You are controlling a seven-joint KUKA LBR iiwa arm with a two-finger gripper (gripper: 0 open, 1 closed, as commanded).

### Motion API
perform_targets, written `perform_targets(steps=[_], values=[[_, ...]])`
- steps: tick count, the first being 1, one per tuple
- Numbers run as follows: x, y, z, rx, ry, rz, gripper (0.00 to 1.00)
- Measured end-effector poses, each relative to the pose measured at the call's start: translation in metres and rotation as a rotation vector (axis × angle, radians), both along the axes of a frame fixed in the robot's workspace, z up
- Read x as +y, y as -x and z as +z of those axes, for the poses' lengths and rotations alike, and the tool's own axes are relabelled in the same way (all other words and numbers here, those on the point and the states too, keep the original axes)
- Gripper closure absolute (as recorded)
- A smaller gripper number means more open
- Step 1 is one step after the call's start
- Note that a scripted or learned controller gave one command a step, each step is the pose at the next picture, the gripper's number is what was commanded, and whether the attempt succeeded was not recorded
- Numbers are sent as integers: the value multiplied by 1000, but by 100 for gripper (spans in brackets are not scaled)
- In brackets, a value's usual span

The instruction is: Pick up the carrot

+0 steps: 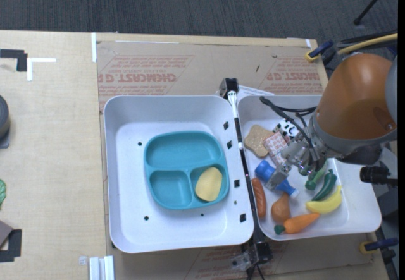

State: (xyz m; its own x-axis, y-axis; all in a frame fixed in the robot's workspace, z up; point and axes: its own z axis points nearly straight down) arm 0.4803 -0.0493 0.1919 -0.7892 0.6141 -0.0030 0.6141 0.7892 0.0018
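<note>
The gripper [302, 160] is hovering, its jaw state impossible to tell, with the carrot [299, 223] lying below-front of it, crowded by the banana [327, 202], risking a wrong grab.

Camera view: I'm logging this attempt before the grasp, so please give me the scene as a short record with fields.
target: carrot, lying near the front edge of the right bin
carrot neighbours: banana behind it to the right, brown pear-shaped item to its left
gripper: gripper above the right bin's middle, not on the carrot
near gripper: blue bottle, green vegetable
left bin: left bin holds a teal divided tray with a yellow piece in its front right compartment
</note>
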Motion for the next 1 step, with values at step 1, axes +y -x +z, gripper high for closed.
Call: perform_targets(steps=[1], values=[[0, 0, 0, 0, 1, 232, 0]])
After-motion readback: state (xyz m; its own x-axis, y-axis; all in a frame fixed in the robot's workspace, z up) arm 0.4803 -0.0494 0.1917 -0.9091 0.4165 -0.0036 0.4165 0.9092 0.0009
